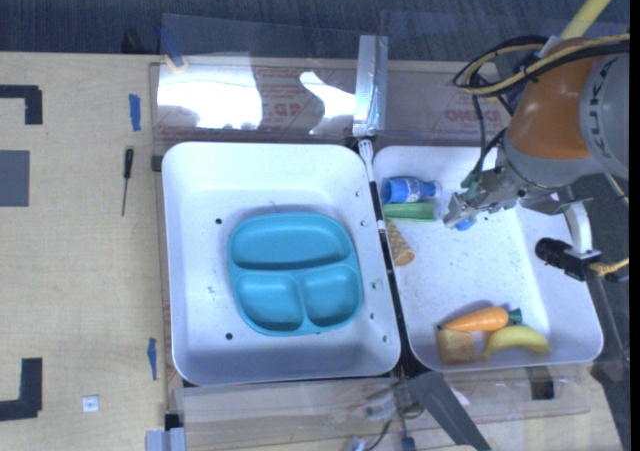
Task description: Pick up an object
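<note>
Gripper (467,209) low in right bin (500,269), just beside blue bottle (409,189), probably lining up; finger state unclear.

Single fixed camera, mounted above the bench (70,269) and angled downward at a slant. It framed both white bins, the left bin (190,179) and the right bin (560,339), from moderate height; the arm (560,119) entered from the frame's right side.
</note>
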`<state>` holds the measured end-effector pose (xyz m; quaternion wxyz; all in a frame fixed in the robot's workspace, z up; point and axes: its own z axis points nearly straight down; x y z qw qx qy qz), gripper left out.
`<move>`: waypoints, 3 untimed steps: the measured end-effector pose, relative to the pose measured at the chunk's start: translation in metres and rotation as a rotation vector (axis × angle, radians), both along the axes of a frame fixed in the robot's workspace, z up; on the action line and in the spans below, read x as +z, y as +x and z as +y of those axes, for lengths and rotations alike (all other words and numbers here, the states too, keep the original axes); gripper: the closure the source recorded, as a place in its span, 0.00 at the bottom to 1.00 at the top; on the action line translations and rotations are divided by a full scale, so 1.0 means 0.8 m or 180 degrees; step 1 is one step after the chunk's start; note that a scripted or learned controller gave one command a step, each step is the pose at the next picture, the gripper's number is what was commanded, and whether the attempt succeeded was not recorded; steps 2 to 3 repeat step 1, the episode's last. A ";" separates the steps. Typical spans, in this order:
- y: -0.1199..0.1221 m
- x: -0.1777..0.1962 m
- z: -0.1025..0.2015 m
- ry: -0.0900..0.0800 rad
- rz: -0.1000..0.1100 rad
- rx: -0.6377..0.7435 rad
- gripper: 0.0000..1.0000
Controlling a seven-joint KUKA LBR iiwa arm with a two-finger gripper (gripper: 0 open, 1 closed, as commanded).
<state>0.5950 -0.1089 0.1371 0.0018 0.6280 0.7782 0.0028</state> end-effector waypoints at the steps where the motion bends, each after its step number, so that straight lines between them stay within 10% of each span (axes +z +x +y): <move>1: -0.060 0.209 0.074 -0.0005 -0.0024 0.0051 1.00; 3: -0.060 0.209 0.074 -0.0005 -0.0024 0.0051 1.00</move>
